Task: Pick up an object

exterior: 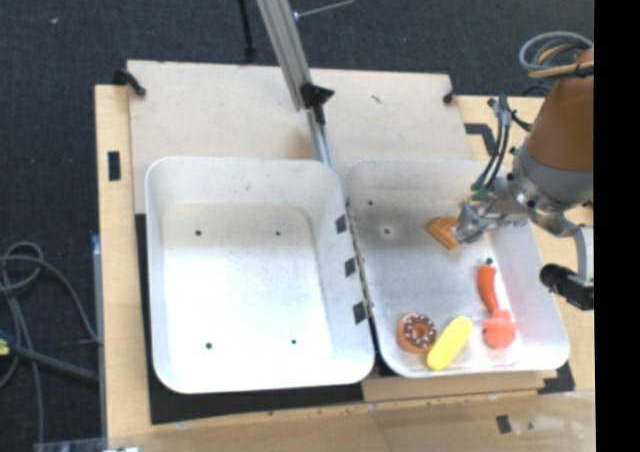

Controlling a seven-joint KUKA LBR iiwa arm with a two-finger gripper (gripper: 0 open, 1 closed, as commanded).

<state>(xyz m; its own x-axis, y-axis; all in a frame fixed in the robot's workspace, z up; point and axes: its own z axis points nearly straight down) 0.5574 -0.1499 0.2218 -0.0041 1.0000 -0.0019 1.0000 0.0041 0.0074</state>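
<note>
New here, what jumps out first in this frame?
The grey arm with its orange band comes in from the right, its hand low in the right bin right beside a small orange-brown piece. Bright toys cluster at that bin's near edge: an orange-red carrot-like piece, a yellow banana-like piece and a brown donut. A metal pole slants across the top.

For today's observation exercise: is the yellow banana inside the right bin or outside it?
Inside. The banana lies on the right bin's floor, beside the donut.
</note>
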